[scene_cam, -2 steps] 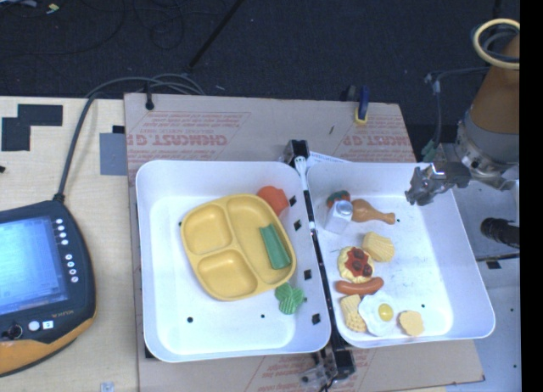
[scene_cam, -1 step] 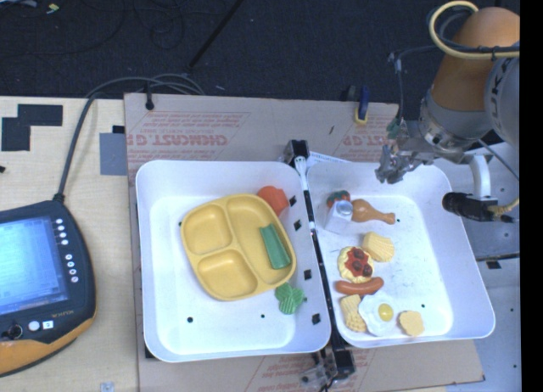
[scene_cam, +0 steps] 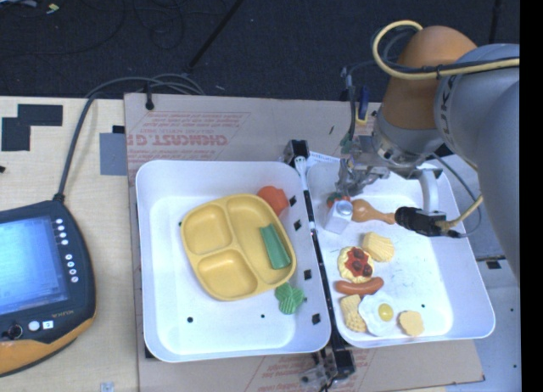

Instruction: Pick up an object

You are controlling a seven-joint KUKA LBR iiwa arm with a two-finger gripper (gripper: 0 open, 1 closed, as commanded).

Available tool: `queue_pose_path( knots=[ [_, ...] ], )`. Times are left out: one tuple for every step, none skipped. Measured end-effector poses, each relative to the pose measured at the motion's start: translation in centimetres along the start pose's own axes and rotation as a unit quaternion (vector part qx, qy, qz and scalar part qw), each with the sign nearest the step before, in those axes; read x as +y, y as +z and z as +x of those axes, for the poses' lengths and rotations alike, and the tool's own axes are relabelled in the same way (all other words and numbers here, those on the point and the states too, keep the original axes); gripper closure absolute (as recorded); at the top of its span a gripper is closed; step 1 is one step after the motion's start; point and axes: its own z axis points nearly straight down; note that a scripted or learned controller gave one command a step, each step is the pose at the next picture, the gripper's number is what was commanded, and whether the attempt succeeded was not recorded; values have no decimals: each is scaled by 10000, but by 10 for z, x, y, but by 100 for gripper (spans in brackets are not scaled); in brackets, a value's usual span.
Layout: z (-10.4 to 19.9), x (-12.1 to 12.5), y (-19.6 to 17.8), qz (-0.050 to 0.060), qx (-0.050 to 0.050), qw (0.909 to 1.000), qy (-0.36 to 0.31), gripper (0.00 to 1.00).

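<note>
Was crowded close by the gripper [scene_cam: 351,180], on its camera side, by a small white bottle [scene_cam: 340,212] and a brown drumstick [scene_cam: 373,210]. Met a cluster of toy foods [scene_cam: 366,284] farther toward the camera. Had bare bin floor [scene_cam: 428,276] past the drumstick, beside that cluster.

A teach pendant [scene_cam: 34,276] with a lit blue screen and orange trim lies on the bench [scene_cam: 51,170] at the left. Its dark cable [scene_cam: 74,144] curves up towards a sheet of printed cardboard [scene_cam: 212,131]. Black patches [scene_cam: 30,123] mark the bench top.
</note>
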Motion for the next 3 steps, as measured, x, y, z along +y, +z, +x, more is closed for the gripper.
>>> queue_pose_path(
  knots=[
    [-40,-1,102,23,2,10000,34,100],
    [4,-35,-8,-37,-5,10000,12,100],
    [3,-34,-2,-13,-11,10000,20,0]
  ],
)
